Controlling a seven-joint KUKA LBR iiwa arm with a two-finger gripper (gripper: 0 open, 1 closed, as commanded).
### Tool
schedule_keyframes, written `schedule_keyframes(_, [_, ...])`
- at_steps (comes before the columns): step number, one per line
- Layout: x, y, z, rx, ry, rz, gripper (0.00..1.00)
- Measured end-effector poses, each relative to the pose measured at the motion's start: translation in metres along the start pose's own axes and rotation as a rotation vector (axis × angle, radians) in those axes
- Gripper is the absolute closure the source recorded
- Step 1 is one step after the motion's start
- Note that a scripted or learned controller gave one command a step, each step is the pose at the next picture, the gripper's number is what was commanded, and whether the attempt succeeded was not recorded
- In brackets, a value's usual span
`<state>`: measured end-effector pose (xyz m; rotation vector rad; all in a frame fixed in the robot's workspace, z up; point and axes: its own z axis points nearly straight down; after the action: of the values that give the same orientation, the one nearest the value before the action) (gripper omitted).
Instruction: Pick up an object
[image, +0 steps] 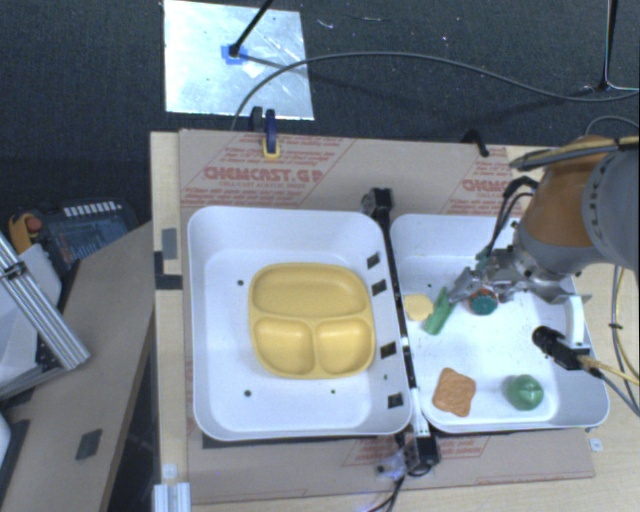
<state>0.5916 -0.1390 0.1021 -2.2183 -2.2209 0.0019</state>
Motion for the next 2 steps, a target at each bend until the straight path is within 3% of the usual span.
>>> schedule_keyframes(1, [0.0, 0.002, 0.015, -0.006, -0.002, 0.001, 0.0])
schedule_keyframes(2, [0.0, 0.004, 0.003, -0.012, -0.002, 0.0, 1.0])
